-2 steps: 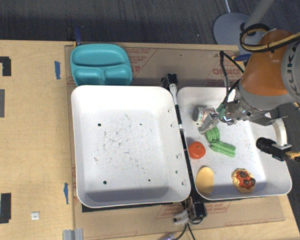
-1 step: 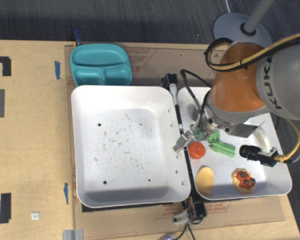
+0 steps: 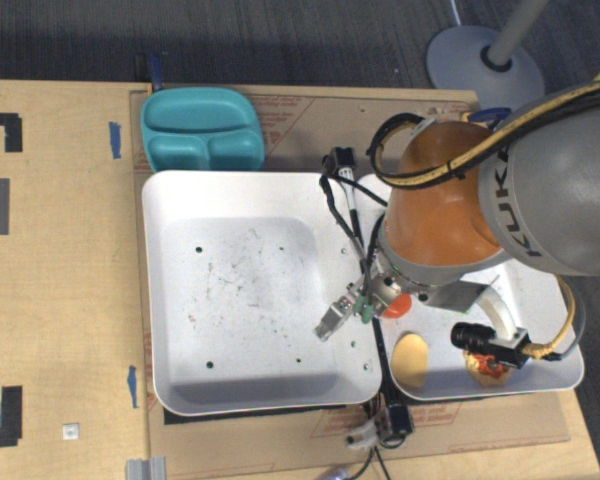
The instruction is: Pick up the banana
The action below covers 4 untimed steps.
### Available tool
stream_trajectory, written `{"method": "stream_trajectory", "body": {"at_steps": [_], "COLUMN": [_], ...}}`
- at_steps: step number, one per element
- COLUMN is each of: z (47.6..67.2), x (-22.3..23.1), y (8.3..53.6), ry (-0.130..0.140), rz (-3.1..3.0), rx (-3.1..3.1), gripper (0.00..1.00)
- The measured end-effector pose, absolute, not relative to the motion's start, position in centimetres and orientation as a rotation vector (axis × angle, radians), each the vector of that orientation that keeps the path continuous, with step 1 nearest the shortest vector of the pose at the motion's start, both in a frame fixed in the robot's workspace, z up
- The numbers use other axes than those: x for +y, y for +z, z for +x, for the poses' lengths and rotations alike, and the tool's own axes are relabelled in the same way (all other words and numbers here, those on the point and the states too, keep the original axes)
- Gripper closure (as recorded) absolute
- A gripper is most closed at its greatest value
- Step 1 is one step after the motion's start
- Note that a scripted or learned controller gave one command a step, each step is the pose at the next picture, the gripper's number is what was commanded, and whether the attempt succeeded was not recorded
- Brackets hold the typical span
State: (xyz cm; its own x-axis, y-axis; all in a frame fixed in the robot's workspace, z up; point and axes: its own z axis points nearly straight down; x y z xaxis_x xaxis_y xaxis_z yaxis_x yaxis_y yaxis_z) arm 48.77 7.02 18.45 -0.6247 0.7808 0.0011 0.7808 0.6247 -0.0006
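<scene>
My arm [image 3: 540, 198] reaches in from the right, orange band [image 3: 435, 208] above my wrist. My gripper [image 3: 342, 315] points down and to the left, nothing visible between its fingers.

My arm [image 3: 540, 193] shows grey, with a glossy orange band [image 3: 435, 208] above the wrist and black and yellow cables [image 3: 500, 138] looped over it; my pincer [image 3: 342, 315] is dull silver metal with a small green spot. Both bins are white, the left bin [image 3: 240, 288] speckled with faint dark scuffs and a few black dots. A teal divided tray [image 3: 202, 128] sits on the tan bench [image 3: 60, 268], which carries black markings and short blue tape strips, and a pale yellow rounded object [image 3: 411, 358] lies in the right bin [image 3: 540, 378].
</scene>
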Motion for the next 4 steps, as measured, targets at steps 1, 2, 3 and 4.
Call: {"method": "stream_trajectory", "body": {"at_steps": [1, 2, 3, 4], "z": [48.0, 51.3, 49.2, 49.3], "x": [14.4, 18.7, 21.2, 21.2], "y": [8.6, 8.6, 13.7, 14.7], "ry": [-0.003, -0.006, -0.001, -0.002], "rz": [-1.386, -1.549, -1.682, -1.681], "rx": [-2.82, -2.736, -2.654, -2.656], "gripper": [0.0, 0.0, 0.0, 1.0]}}
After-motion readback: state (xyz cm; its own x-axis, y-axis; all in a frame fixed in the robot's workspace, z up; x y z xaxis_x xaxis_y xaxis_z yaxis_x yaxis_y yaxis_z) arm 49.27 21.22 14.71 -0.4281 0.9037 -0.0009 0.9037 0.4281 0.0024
